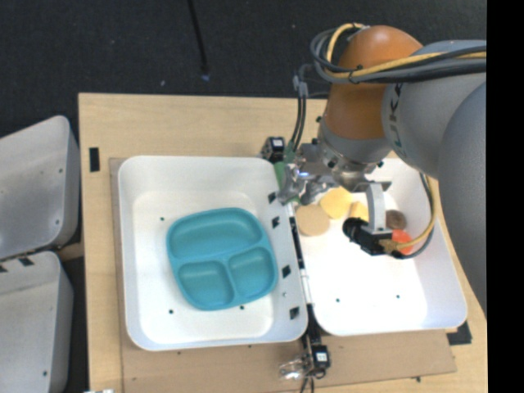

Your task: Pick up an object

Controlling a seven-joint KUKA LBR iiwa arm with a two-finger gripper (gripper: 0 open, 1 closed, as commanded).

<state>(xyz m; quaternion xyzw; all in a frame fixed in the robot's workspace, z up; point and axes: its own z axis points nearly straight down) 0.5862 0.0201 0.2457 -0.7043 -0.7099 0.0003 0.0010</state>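
Now, arm (pixel 385 97): reaching in from 3 o'clock — its orange band sits above the right bin (pixel 393 301).
Gripper (pixel 327 188): at the right bin's 11 o'clock corner; its state cannot be told from here.
Objects: tan round piece (pixel 312 220) and yellow piece (pixel 336 203) touching, just below the wrist; brown piece (pixel 395 219) and orange piece (pixel 400 237) toward 3 o'clock.
Left bin (pixel 139 301): holds a teal divided plate (pixel 221 257) — centred.

The robot arm (pixel 446 105) is big, round and grey. A shiny orange band (pixel 364 88) wraps around it near the end. Yellow and black cables (pixel 344 43) loop over the orange part. The metal bits below are silver and black.
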